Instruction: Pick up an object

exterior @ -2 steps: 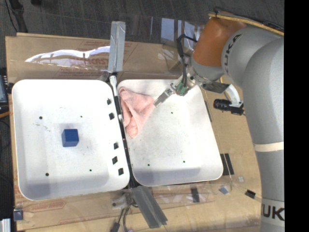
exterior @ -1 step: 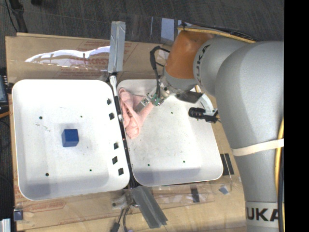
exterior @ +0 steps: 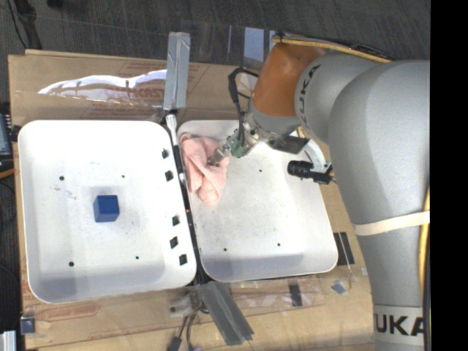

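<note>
A crumpled pink cloth (exterior: 201, 170) lies in the right bin (exterior: 270, 225), against its upper left wall. My gripper (exterior: 217, 159) reaches in from the right and its tip touches the cloth's right edge. A blue cube (exterior: 107, 208) rests alone in the left bin (exterior: 88, 262), left of centre. The arm's grey body and orange band cover the right bin's upper right corner.
A black divider with clips (exterior: 177, 196) runs between the two bins. Cardboard (exterior: 110, 86) lies under and behind the bins, with a grey bracket (exterior: 175, 72) at the back. The arm's large grey link (exterior: 387, 167) fills the right side.
</note>
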`<move>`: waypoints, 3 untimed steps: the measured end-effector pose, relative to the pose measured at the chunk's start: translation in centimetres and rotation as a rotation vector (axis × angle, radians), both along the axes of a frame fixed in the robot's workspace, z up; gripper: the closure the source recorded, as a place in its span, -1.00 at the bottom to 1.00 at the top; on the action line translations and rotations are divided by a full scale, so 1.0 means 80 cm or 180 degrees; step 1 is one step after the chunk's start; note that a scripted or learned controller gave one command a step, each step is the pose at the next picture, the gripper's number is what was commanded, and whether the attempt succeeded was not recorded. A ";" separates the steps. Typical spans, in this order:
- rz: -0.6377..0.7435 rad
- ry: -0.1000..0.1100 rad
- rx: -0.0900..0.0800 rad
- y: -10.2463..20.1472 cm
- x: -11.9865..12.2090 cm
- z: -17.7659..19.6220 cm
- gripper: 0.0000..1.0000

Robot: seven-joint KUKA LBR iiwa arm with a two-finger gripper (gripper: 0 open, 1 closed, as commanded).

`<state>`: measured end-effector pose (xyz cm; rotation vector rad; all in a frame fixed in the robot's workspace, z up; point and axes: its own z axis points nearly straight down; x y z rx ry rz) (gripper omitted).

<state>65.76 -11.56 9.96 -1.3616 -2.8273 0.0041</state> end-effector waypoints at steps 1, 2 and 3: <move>-0.0198 -0.0009 -0.0003 0.079 -0.017 0.166 1.00; -0.0146 0.0000 -0.0003 0.146 -0.074 0.187 1.00; 0.0397 -0.0006 0.0000 0.104 -0.055 0.297 1.00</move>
